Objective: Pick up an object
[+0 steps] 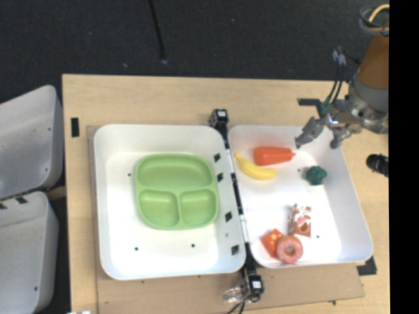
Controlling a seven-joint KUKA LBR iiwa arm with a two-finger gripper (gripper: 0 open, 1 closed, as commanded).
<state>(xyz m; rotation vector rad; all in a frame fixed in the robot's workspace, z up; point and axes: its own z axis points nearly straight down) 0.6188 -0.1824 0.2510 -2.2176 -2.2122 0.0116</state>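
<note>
Orange-banded arm (374, 64) cut off rightward

A green three-compartment plate (175, 190) lies flat in the middle of the left white bin (118, 241), which sits edge to edge with the right bin (334, 201) on the wooden bench (131, 97), with dark floor (196, 25) beyond its far edge.
</note>
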